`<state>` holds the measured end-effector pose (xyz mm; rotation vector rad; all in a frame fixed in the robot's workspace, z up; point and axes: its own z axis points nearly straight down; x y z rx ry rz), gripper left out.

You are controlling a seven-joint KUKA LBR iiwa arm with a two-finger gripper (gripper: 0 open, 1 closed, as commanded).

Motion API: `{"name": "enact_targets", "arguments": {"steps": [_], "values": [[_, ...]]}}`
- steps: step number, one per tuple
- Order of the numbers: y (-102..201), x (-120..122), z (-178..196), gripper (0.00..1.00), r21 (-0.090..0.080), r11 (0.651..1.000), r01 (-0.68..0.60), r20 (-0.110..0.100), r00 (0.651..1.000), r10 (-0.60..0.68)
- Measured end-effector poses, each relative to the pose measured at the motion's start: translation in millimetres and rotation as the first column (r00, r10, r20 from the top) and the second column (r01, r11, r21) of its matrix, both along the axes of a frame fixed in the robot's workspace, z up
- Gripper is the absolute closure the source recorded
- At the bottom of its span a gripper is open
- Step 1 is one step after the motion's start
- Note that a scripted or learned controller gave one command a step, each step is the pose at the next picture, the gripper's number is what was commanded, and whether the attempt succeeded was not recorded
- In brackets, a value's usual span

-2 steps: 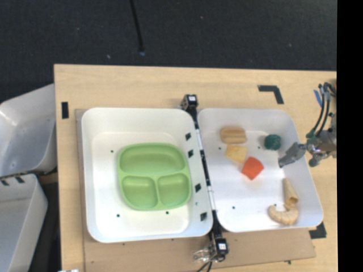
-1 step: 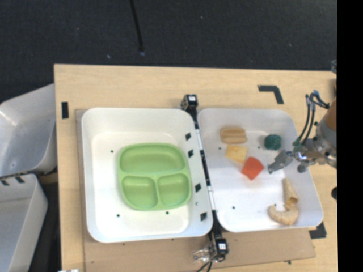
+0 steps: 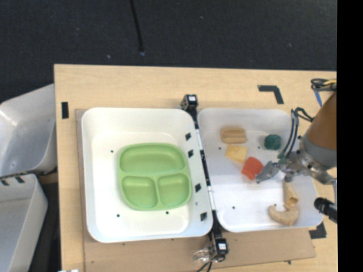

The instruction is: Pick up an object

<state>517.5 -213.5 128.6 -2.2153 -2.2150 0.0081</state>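
Your grey two-finger gripper point(image 3: 271, 172) sits low over the right-hand shallow white bin point(image 3: 238, 220), reaching in from the right under the arm's orange band point(image 3: 324, 126). One dark finger point(image 3: 265, 174) points left toward the small red block point(image 3: 252, 168), with its tip right at that block's right edge; whether it touches you cannot tell from this angle. You also cannot tell whether the claw is apart or together, since the parts blur into the wrist hardware, and nothing is seen clamped in it. Just above and left of the red block lies a yellow wedge-shaped piece point(image 3: 237, 153), the two nearly touching. Above that, near the bin's far wall, rests a tan bun-shaped toy point(image 3: 233, 135). To the right of the bun, close to the arm's cables, sits a small dark green round object point(image 3: 273, 141). Below the gripper, toward the bin's near right corner, lies a curved beige piece point(image 3: 285, 211) shaped like a bent peanut or croissant, well apart from the red block. Moving left across the divide, the left-hand shallow white bin point(image 3: 96, 208) holds a light green plastic tray with three compartments point(image 3: 154, 175), one wide section at the far side and two smaller ones at the near side, lying flat near the bin's middle. Both bins rest side by side on a pale wooden bench point(image 3: 142, 86), with black clips along the seam where they meet.
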Motion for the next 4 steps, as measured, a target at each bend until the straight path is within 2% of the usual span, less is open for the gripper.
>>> {"name": "enact_targets", "arguments": {"steps": [1,2,3,4], "values": [[-0.6,-0.5,-32.9,0.00,-0.002,1.000,0.001,0.004,1.000,-0.001],[-1.6,0.5,-24.0,1.00,-0.001,1.000,0.003,0.004,1.000,-0.003],[1.0,-4.5,32.9,1.00,-0.004,1.000,-0.001,0.012,1.000,0.001],[1.9,2.9,74.7,1.00,-0.004,1.000,-0.004,0.012,1.000,0.004]]}}
